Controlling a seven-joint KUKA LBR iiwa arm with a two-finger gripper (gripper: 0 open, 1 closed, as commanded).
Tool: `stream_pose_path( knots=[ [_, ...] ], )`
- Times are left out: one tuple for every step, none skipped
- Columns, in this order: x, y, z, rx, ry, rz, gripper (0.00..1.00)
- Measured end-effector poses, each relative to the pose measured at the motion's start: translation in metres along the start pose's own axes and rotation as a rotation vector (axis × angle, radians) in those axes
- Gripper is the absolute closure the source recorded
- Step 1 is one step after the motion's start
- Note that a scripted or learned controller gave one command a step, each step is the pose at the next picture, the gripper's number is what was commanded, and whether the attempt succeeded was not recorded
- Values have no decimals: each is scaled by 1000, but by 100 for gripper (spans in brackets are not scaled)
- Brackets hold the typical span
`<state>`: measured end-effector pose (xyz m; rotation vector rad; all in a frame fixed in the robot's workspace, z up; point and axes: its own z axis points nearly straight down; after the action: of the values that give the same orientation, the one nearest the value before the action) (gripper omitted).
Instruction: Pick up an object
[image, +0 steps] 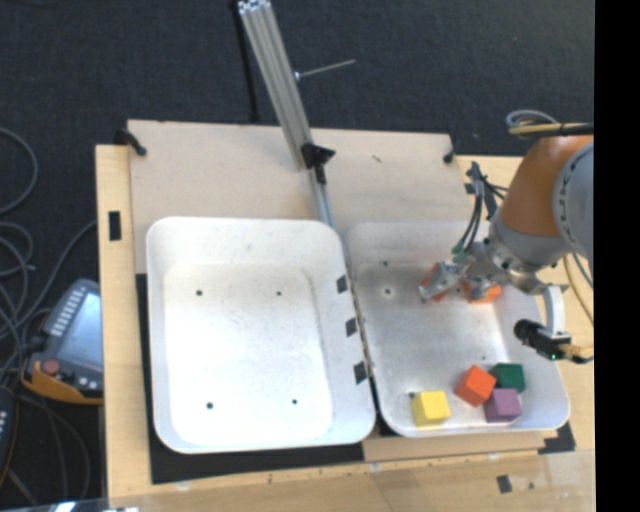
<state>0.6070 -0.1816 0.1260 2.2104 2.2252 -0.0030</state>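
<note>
Seemingly jaws (455, 283) over rt bin (400, 400)

My arm (545, 205) is grey with an orange band above the wrist. The two shallow plastic bins, left (250, 335) and right (400, 330), are white with faint dark specks. In the right one sit a yellow cube (432, 407), an orange cube (476, 384), a green block (509, 376) and a purple block (503, 403). The wooden bench (220, 170) is pale tan, on dark carpet (100, 60).
</note>
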Motion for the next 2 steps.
stream_pose_path(
  knots=[
    [-16,-40,29,0,3,10,0],
    [-12,-63,27,3,3,8,0]
  ],
)
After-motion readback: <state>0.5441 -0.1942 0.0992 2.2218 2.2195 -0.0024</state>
